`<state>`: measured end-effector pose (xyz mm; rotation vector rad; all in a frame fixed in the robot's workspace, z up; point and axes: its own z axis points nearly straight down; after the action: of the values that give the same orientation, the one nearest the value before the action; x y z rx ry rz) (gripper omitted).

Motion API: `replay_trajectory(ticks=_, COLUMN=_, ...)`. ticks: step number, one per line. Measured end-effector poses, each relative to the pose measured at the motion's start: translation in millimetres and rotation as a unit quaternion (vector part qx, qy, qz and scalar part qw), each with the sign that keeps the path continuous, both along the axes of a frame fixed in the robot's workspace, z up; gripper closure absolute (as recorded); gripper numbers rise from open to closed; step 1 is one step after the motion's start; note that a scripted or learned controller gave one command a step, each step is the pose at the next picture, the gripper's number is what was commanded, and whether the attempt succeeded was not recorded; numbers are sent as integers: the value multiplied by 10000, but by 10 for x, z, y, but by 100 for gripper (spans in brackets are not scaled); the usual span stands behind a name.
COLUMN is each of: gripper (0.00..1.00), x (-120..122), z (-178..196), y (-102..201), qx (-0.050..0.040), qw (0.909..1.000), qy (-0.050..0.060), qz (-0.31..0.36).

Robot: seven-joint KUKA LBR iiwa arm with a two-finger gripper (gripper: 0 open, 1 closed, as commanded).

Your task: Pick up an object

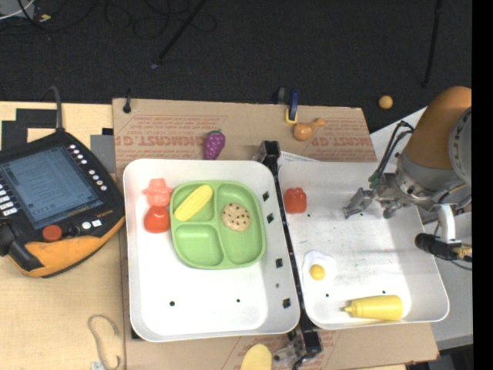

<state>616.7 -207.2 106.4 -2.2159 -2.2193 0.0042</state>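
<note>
Three items in right bin: red block by the divider, fried-egg toy, yellow mustard bottle near front. Likely light, rigid, slick plastic; bottle best taken across its body. Gripper fingers spread, holding nothing

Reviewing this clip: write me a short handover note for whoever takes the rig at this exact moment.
Gripper: over the right bin, near its upper middle; nothing seen between its fingers, open or shut unclear.
Right bin holds: red piece at upper left, fried egg, yellow mustard bottle lying near the front edge.
Left bin holds: green divided plate with corn and cookie; red figure beside it.
Done: nothing picked yet.
Left: grasp and lift one object.
</note>
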Motion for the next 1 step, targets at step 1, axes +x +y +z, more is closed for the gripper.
replay_trajectory(ticks=1, gripper=0, x=3, z=-200, y=26, qx=-3, qw=10000, qy=-11, qz=12)
